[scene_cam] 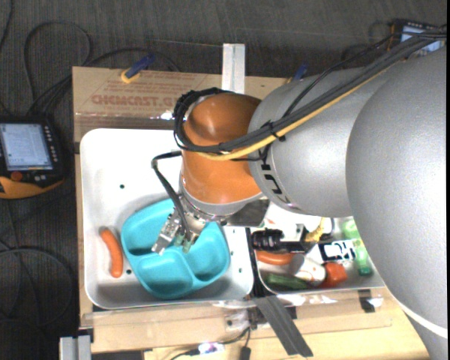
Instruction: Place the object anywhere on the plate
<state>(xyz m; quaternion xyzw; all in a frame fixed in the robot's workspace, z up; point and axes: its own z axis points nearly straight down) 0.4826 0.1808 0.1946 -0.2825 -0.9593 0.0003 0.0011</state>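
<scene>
wooden bench (172, 322), seen from above at a slant. bears a brown cardboard sheet (127, 100) along the far edge and two shallow white bins side by side. in the left bin (105, 156): a turquoise plate (172, 276) with dividers, lying flat toward the near right corner, close to the near wall; just beside it on the left, an orange sausage (113, 252) on the bare white floor, lying near to far. in the right bin (315, 298): a crowded jumble by the front wall, with a red-orange piece (274, 259), a green piece (285, 281) just nearer, a pale green thing (362, 255) further right. holds more small things there, too jumbled to name.
</scene>
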